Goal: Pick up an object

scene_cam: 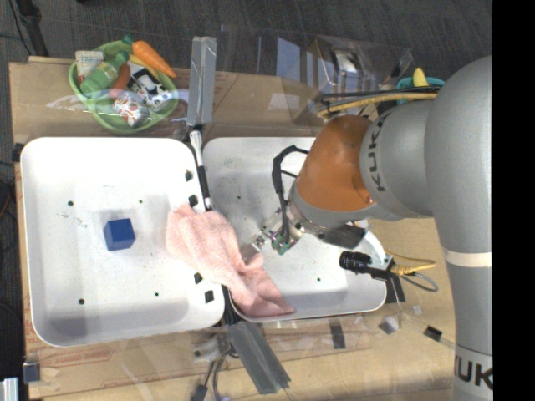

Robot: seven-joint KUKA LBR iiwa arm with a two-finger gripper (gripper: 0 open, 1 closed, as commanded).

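Observation:
A pink cloth (219, 256) lies crumpled over the divider between the two white bins, most of it in the right bin (251, 161). A blue cube (119, 234) sits on the floor of the left bin (50, 165), left of centre. My gripper (272, 242) is low inside the right bin, just beside the cloth's right edge. The orange band and grey wrist above hide much of it. I see nothing held in it.
A green bowl (125, 98) with toy food, including an orange carrot, stands on the bench behind the left bin. Clear plastic pieces lie behind the right bin. The arm covers the right bin's right half.

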